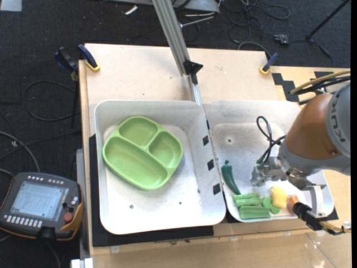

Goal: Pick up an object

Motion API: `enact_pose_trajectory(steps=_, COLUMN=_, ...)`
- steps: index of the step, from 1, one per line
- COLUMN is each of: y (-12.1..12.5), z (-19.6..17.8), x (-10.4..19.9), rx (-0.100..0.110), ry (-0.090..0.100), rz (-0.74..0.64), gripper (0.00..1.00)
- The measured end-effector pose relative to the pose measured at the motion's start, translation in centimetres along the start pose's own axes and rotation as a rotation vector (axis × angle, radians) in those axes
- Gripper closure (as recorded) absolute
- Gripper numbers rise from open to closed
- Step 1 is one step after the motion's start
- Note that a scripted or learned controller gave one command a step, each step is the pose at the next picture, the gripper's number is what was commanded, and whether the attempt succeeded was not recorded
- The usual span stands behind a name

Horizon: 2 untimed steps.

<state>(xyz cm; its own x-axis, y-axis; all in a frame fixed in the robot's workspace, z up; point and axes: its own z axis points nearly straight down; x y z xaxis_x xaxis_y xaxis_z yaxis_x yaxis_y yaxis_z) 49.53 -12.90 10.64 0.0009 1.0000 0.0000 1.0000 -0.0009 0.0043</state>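
Worktop (pixel 139 66) carries two white bins. Left bin (pixel 111 216): green divided plate (pixel 143 152) at centre. Right bin (pixel 234 116): arm's orange band at 3 o'clock, end effector (pixel 266 172) low over the middle; grip state cannot be told. Light green pieces (pixel 254 205) at 6 o'clock, dark green pepper (pixel 229 176) at 8, yellow object (pixel 278 196) at 5, just beside the end effector.
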Motion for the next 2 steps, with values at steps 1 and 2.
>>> enact_pose_trajectory(steps=1, y=5.5, z=-9.3, x=6.4, rx=-0.007, ry=0.001, rz=-0.011, gripper=1.0)
enact_pose_trajectory(steps=2, y=8.6, z=-8.8, x=13.2, rx=0.001, ry=0.002, rz=-0.011, gripper=1.0)
